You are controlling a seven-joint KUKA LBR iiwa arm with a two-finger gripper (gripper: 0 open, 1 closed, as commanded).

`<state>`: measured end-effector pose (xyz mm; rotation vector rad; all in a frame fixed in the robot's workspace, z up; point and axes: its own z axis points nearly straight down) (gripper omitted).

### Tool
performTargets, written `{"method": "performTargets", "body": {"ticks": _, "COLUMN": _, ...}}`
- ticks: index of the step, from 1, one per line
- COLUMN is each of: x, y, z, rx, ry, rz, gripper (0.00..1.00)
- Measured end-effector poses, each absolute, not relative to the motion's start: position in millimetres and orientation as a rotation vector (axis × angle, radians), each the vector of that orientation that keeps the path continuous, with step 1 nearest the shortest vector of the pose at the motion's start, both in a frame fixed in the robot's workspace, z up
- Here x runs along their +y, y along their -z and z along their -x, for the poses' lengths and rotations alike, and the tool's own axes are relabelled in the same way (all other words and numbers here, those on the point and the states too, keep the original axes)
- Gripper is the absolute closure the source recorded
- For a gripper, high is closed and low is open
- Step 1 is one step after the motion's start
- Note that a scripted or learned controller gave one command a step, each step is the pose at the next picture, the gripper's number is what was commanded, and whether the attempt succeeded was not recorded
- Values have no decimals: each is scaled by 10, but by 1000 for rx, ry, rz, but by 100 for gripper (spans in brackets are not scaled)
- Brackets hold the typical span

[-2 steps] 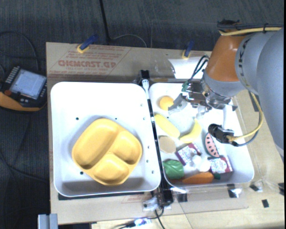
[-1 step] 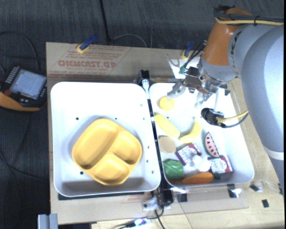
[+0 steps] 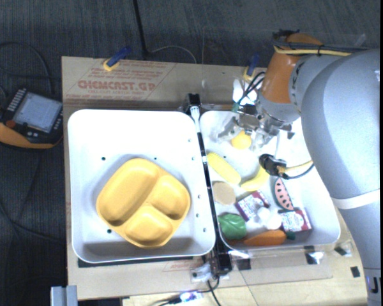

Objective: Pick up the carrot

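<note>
The table, a brown board with red lettering, carries two shallow white bins side by side, and the arm sweeps in from the right as the bulkiest thing over it, its grey body covering much of the right bin's far side. The left bin holds a single yellow sectioned tray lying near its middle, so that side offers nothing for this task. The right bin is crowded: toy food is heaped along its left and near walls, likely where earlier handling has let it settle. The gripper hangs at the far end of that bin, just above a small yellow round piece; whether the jaws are wide or narrow I cannot tell, since the wrist and cables mask them. Going down in size, a pale yellow banana-like piece lies against the divider, a watermelon slice sits toward the right, a green vegetable rests in the near left corner, and small snack packets lie between them. The carrot, orange and slim, lies flat along the near wall, just beside the green vegetable and well apart from the gripper, so I judge the reach toward it is not yet begun.
</note>
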<state>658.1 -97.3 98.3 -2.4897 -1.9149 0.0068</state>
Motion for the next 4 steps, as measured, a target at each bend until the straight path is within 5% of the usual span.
{"method": "performTargets", "body": {"ticks": 1, "x": -970, "y": -1090, "z": -6587, "rx": -1918, "ry": -8, "rz": 2489, "gripper": 100}}
{"method": "performTargets", "body": {"ticks": 2, "x": -969, "y": -915, "z": -6000, "rx": -1517, "ry": 25, "rz": 2764, "gripper": 100}}
{"method": "performTargets", "body": {"ticks": 3, "x": -1804, "y": -902, "z": -6413, "rx": -1736, "ry": 3, "rz": 2616, "gripper": 100}}
{"method": "performTargets", "body": {"ticks": 4, "x": -1691, "y": -913, "z": -6462, "rx": -1750, "ry": 24, "rz": 2600, "gripper": 0}}
